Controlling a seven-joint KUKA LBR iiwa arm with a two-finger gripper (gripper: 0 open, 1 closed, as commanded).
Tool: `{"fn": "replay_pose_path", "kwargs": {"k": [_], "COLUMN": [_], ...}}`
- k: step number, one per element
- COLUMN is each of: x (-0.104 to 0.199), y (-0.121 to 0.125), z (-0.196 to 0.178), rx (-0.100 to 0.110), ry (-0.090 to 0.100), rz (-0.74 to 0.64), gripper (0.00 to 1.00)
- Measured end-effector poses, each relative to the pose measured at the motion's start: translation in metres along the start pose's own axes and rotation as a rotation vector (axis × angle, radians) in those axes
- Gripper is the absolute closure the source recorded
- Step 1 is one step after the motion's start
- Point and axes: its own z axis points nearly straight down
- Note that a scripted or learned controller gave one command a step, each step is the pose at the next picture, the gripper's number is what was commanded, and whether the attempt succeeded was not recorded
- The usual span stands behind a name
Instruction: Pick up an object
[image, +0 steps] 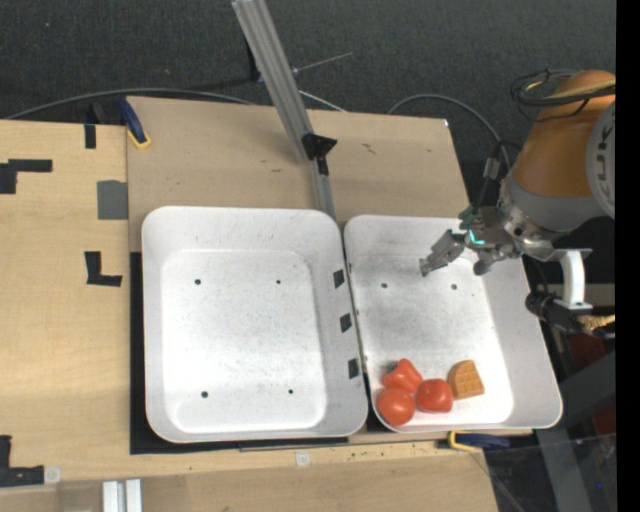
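Observation:
Three red tomato-like pieces (403, 376) (396, 406) (434, 396) huddle in the near corner of the right bin (420, 320). Beside them, to the right, lies a small orange-brown block (465, 380). My gripper (458, 264) hovers over the far part of the same bin, well away from these objects. It is open, with nothing between its fingers. The grey and orange arm (560, 160) comes in from the right.
The left bin (240, 320) lies alongside, its raised rim touching the right bin's. A slanted metal pole (288, 100) with a black bracket stands behind the bins. Black tape marks (95, 268) dot the wooden bench at left. Cables hang at the right edge.

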Motion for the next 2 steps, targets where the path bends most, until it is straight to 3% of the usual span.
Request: {"fn": "replay_pose_path", "kwargs": {"k": [2], "x": [0.011], "y": [-0.004], "z": [0.1], "rx": [0.006], "ry": [0.0], "rz": [0.001], "gripper": [0.0]}}
